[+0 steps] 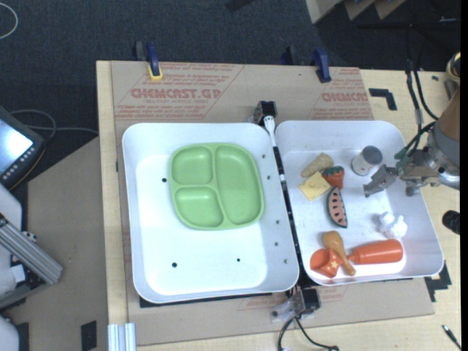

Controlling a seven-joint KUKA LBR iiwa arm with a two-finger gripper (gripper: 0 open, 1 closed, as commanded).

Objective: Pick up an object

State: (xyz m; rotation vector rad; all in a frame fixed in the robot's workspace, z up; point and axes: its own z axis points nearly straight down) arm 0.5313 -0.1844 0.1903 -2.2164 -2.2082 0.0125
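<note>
Claw (393,180) spread, holding nothing; white lump (391,224) just at its 6 o'clock, nearest obj in right bin (307,131).

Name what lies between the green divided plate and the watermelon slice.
In the camera view, the two bins' adjoining white rims lie between the green divided plate and the watermelon slice.

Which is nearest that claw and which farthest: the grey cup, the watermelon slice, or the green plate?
From the claw, at the right bin's far right side:
1. Grey cup, just up and left of it.
2. Watermelon slice, mid-bin, lower left.
3. Green plate, over in the left bin.
</note>
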